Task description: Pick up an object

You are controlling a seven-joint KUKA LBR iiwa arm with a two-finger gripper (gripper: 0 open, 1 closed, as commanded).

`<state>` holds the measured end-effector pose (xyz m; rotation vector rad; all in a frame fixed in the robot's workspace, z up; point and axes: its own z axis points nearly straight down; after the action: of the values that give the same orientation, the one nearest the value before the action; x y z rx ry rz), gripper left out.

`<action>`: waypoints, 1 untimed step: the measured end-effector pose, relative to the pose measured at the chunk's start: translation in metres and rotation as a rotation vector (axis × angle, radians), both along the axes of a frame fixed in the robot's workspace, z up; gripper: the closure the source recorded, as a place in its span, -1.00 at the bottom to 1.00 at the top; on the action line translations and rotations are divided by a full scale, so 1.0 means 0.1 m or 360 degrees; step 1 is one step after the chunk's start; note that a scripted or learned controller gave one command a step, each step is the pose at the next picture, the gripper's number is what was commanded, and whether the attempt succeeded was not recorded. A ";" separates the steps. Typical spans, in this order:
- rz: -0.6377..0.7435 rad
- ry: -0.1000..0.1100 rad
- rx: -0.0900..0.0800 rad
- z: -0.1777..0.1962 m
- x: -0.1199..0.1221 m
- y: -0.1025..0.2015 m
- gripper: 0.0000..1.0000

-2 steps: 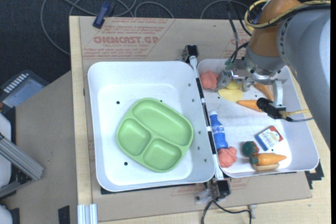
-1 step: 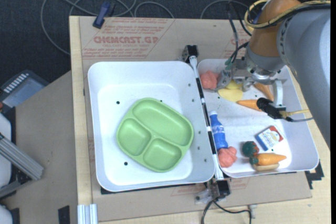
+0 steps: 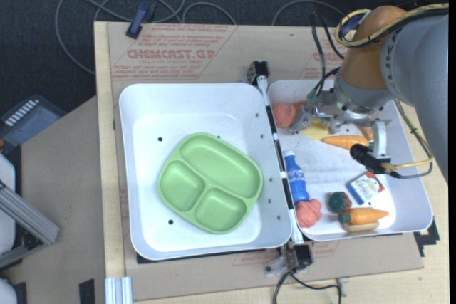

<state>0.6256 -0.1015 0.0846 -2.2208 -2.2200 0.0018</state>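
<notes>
A: Report the right bin, taking the blue tube at its left wall as the landmark. Begin at the near rim.

B: Nearest, just right of the tube's lower end: a pink lump. Further right of it: a green-and-red vegetable piece, then a carrot along the near rim. A small white-and-blue packet lies above the carrot. Beyond the tube's upper end: a second carrot and a yellow piece, with a pink piece at the far-left corner. The left bin holds a green divided tray.

A: Gripper status?

B: The gripper is low over the far end of the right bin, up and right of the tube. Its jaw spacing cannot be determined; the wrist body covers it. No object is visible between them.

A: Step in hand?

B: Judged as approach or descent; no pick is confirmed. The probable target is the yellow piece or the second carrot; both lie just beneath and beside the gripper.

A: Next move?

B: Centre over one item, close, then lift vertically. The items are crowded, so a neighbour may be displaced.
</notes>
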 end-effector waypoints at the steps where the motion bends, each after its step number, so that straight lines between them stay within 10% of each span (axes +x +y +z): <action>1: 0.0000 -0.0003 0.0000 0.10 0.01 0.00 1.00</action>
<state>0.6262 -0.1012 0.0948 -2.2218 -2.2212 -0.0003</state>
